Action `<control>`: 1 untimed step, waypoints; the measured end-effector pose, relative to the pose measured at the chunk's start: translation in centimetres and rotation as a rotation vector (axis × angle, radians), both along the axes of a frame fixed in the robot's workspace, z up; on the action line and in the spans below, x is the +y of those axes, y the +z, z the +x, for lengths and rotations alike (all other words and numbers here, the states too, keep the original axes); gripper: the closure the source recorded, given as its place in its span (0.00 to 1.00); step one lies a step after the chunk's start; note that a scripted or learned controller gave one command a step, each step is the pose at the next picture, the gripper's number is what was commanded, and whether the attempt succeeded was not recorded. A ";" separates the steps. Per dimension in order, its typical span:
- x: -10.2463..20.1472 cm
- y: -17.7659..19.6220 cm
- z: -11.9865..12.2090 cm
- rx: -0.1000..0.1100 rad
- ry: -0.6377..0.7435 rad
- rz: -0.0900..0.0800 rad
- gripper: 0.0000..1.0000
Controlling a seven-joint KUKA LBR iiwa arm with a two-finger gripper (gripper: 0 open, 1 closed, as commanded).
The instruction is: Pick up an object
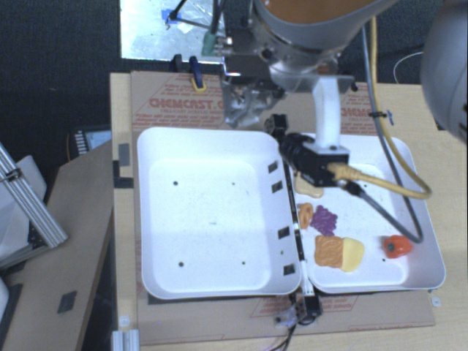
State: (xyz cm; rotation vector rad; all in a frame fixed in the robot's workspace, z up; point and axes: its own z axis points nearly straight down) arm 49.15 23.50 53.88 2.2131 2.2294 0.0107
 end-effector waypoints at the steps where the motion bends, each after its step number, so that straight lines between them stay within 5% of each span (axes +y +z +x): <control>1: -0.1 -0.4 0.3 0.003 -0.003 -0.003 0.00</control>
